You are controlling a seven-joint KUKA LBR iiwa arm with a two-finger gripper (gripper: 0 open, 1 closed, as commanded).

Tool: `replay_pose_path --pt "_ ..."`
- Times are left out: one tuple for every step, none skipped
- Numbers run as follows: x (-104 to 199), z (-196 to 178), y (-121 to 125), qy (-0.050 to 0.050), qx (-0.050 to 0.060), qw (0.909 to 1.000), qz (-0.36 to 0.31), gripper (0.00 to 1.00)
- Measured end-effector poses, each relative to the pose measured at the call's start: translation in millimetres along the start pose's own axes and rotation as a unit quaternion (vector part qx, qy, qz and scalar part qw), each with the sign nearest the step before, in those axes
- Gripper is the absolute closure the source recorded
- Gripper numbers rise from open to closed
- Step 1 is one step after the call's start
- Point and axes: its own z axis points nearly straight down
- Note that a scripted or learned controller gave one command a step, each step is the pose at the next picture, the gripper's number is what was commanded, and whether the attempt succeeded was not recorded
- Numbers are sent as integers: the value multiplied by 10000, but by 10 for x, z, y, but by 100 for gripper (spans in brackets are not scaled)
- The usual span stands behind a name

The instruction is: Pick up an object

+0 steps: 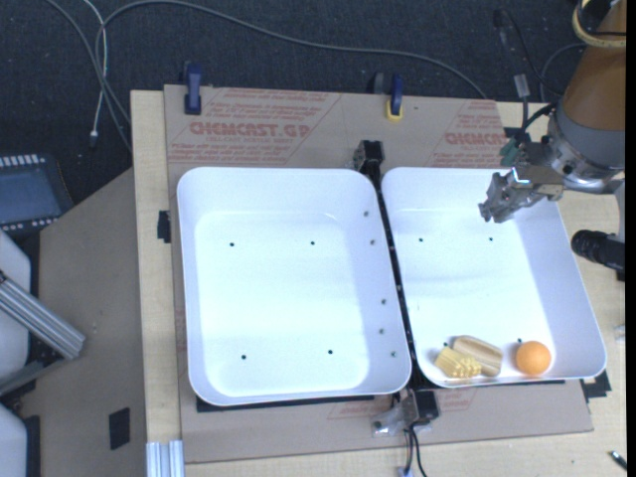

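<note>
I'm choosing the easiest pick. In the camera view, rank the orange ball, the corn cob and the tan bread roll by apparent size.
1. Tan bread roll, longest.
2. Corn cob, slightly shorter; close to the roll, so that order is unsure.
3. Orange ball, smallest.
</note>
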Motion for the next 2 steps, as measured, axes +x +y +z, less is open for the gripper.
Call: replay_pose_path --pt "-18 64 522 3 12 10000 -1 100" --pt "967 -286 403 16 -8 10000 -42 100"
